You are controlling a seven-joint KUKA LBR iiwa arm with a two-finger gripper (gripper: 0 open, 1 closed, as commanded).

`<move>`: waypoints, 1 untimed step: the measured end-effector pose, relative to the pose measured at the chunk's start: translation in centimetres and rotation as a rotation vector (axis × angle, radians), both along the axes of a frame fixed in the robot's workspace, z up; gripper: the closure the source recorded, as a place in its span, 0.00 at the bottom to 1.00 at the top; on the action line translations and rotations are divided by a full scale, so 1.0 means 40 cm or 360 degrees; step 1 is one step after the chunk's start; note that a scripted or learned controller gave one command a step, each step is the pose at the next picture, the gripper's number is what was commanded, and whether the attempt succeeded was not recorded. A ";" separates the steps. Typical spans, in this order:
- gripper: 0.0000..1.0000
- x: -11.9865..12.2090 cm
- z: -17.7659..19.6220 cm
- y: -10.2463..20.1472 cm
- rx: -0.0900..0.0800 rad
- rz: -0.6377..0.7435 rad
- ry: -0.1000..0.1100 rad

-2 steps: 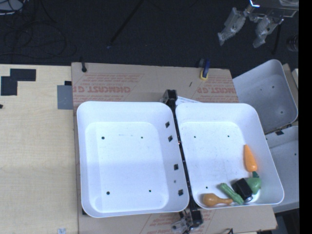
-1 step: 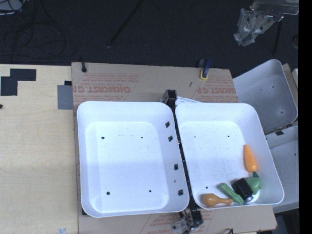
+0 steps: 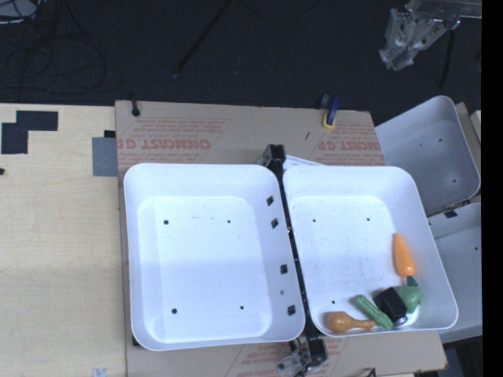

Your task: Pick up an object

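two white bins (image 3: 204, 181); the right one holds one orange carrot (image 3: 403, 256), one black block (image 3: 391, 304) (others too). gripper (image 3: 405, 42) raised far back; grip state unclear.

A: Lower right of frame: which colours lie in the right bin (image 3: 346, 181)?
B: Orange carrot-like piece (image 3: 403, 256), green item (image 3: 372, 310), black block (image 3: 391, 304), yellow-orange gourd shape (image 3: 346, 321).
A: And both bins?
B: Plain white, including the left bin (image 3: 200, 177), on brown cardboard (image 3: 236, 136) with red print.

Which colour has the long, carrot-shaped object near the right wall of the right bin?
The carrot-shaped object is orange, as the camera view shows.
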State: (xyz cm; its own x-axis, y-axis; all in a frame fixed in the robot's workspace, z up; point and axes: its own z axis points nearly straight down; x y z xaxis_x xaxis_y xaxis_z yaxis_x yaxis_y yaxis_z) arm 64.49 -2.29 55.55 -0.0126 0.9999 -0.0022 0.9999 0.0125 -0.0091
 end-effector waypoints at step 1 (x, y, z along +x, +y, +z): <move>1.00 0.001 0.023 0.002 -0.0001 0.0007 0.0005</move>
